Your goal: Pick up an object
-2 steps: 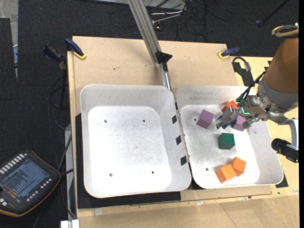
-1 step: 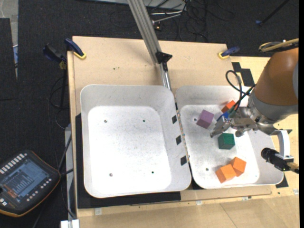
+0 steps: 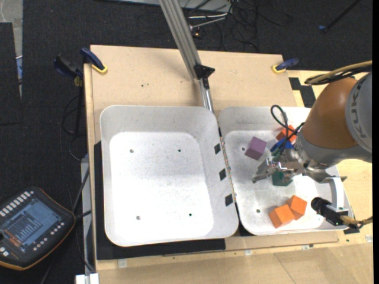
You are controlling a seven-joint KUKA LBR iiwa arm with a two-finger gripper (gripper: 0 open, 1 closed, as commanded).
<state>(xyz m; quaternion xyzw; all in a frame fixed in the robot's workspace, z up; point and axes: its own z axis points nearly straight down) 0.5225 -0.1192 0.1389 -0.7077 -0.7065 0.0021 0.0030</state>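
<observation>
Purple cube (image 3: 256, 148) lies near gripper (image 3: 267, 173) in right bin (image 3: 237, 123).

This is a robotics lab or test cell, not a home or shop. A plywood bench (image 3: 177, 70) sits on dark flooring, held by blue and yellow clamps (image 3: 92, 61) at its far corners. Behind the bench, loose cables (image 3: 237, 16) trail across the floor beside an aluminium camera mast (image 3: 180, 31). Left of the bench, at its near corner, lies a robot teach pendant (image 3: 29, 226) with a lit screen.
</observation>
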